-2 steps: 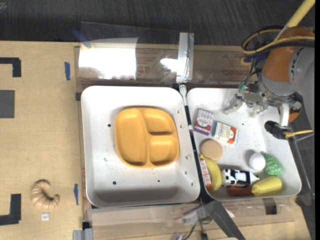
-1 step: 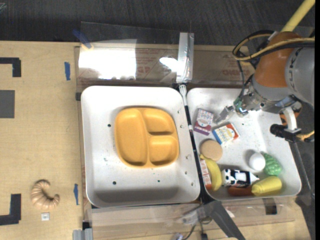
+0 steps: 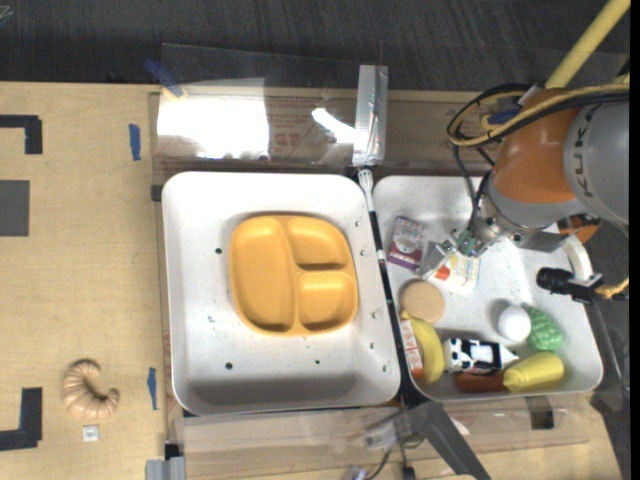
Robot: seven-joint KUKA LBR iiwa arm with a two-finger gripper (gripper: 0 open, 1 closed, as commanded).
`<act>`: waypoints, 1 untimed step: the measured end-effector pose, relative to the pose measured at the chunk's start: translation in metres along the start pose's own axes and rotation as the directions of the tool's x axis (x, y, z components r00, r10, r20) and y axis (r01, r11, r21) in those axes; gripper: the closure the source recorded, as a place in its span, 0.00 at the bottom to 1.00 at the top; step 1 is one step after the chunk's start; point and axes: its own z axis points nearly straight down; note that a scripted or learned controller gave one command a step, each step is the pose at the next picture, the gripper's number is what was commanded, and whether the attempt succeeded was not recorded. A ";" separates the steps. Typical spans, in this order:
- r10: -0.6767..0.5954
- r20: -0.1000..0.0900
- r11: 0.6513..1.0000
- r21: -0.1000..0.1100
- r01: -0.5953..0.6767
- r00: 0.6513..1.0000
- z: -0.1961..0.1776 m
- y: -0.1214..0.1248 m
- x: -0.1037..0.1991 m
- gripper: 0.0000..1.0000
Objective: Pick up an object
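Observation:
The right bin [image 3: 450, 193] holds the loose objects: a purple packet [image 3: 405, 240], a white card with coloured print [image 3: 455, 269], a tan round disc [image 3: 423, 301], a banana [image 3: 430, 353], a black-and-white toy cow [image 3: 478, 354], a white ball [image 3: 514, 322], a green knobbly piece [image 3: 546, 330] and a yellow pear-shaped fruit [image 3: 535, 371]. My gripper [image 3: 468, 244] hangs low under the orange-banded wrist [image 3: 535, 163], over the bin's upper middle. It sits just above the white card and to the right of the purple packet. Nothing is visibly lifted.
The left bin [image 3: 190, 268] carries a yellow divided plate [image 3: 293, 273]. A tan croissant-shaped toy [image 3: 90, 388] lies on the bench at far left. Cables [image 3: 480, 118] loop behind the arm, and a black fitting [image 3: 560, 282] juts over the right bin's right side.

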 end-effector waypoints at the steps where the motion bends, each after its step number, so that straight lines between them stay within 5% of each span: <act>1: 0.002 0.005 1.000 -0.007 -0.002 1.000 -0.012 0.002 -0.002 1.00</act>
